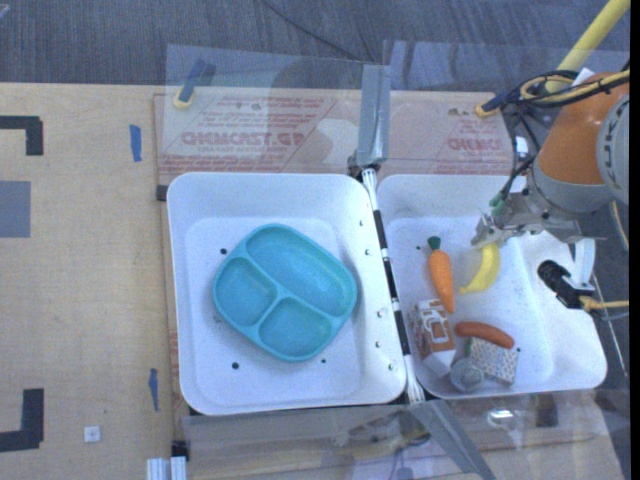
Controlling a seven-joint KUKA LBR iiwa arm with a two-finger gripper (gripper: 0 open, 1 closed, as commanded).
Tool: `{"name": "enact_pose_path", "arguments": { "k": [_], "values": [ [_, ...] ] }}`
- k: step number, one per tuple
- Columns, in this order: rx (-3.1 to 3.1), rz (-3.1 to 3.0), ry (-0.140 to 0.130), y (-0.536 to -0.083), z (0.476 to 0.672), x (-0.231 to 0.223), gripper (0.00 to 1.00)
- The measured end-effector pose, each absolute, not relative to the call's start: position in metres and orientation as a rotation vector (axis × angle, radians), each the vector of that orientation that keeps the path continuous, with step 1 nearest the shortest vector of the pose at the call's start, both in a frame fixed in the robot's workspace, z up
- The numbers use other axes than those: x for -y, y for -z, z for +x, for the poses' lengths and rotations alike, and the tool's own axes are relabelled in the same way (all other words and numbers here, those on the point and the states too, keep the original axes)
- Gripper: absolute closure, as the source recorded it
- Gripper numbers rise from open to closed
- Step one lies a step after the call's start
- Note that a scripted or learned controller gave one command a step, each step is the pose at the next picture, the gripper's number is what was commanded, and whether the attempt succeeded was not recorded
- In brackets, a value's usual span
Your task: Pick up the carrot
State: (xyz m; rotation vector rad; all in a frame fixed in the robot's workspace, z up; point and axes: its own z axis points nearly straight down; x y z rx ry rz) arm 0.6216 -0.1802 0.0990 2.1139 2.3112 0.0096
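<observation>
— on the right bin's floor, where does the carrot lie?

— near the bin's left wall, toward the far half. its green top points away from the camera, its orange tip toward the near side. a small carton sits just beyond that tip.

— what lies beside it?

— a banana to its right, close but apart from it. nearer the camera there is a sausage, lying crosswise, and below that a patterned pouch and a grey lump i can't name.

— and the gripper?

— it hangs over the far part of the right bin, just above the banana's upper end as the camera sees it, to the right of the carrot. how wide it stands i cannot tell; the arm's own body and cables crowd it. nothing shows held in it, and the carrot rests on the bin floor, apart from it.

— the left bin?

— it holds a blue divided plate with three compartments, set at a slant.
</observation>
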Motion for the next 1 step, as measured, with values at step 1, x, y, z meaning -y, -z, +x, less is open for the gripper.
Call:
{"name": "enact_pose_path", "arguments": {
  "k": [1],
  "values": [
    [-2.067,2.371,0.002,-0.1746,0.5616,0.125,1.0]
  ]
}}
